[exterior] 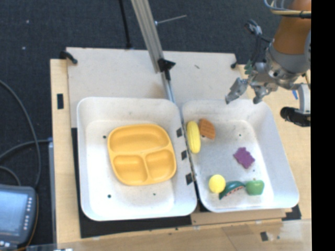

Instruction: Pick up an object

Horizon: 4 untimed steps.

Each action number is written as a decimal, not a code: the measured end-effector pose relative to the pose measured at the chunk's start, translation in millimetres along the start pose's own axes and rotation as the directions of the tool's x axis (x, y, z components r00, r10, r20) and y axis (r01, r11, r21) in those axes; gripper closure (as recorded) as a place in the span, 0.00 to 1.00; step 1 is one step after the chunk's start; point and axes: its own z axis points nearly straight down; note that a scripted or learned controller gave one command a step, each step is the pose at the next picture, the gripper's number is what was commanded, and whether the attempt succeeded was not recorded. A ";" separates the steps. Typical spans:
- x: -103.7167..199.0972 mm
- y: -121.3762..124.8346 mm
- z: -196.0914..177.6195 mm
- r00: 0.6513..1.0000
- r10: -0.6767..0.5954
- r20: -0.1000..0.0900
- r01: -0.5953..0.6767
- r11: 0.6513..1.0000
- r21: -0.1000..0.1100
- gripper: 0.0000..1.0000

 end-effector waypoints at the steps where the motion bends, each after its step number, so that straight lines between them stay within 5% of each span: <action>1: -0.4 -0.1 -0.1 1.000 0.000 0.001 0.000 1.000 0.000 0.00; 4: -10.6 6.4 141.1 1.000 0.005 0.002 -0.005 1.000 0.003 0.00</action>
